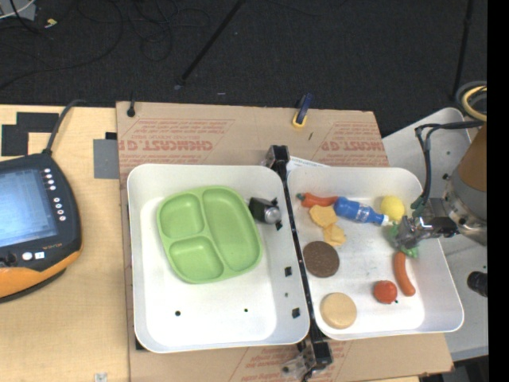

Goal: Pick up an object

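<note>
The metal gripper (412, 231) hangs over the right white bin (445, 309); a green leafy piece (409, 250) lies just under the jaws, whose state I cannot tell.

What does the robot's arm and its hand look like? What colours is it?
The arm comes in from the right. The part you can see is grey and round, with an orange-brown band higher up. Black cables loop beside it. At its end sits the gripper, a small, knobbly piece of silvery-grey and dark metal, over the right bin.
</note>
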